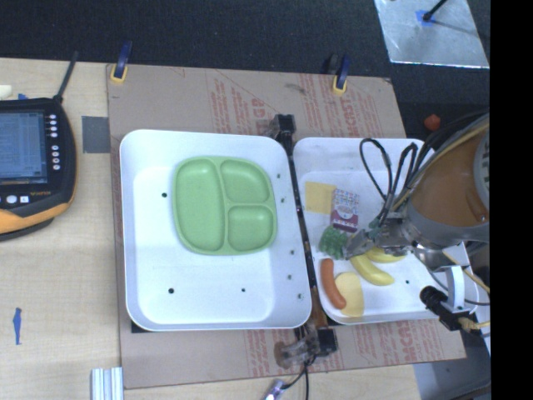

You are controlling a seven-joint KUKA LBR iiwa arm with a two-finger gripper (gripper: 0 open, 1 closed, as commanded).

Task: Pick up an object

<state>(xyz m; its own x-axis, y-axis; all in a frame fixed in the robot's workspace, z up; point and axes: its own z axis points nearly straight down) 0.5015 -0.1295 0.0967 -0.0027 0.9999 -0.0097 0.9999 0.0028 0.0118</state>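
The right bin point(401, 305) holds several toy foods. A yellow cheese square point(319, 197) and a pink-and-white packet point(345, 208) lie at its far left. Nearer the front are a green broccoli piece point(331, 242), a red sausage point(332, 282), a pale yellow wedge point(351, 295) and a yellow banana point(373, 272). My gripper point(371, 242) is low in this bin, between the broccoli and the banana and partly covering the banana's upper end. What it touches is hidden by the wrist.
The left bin point(137, 223) carries a green divided plate point(223, 204). Black cables point(390, 177) loop over the right bin's back half. A teach pendant point(29, 165) lies on the bench at far left. Clamps sit between the bins at front and back.
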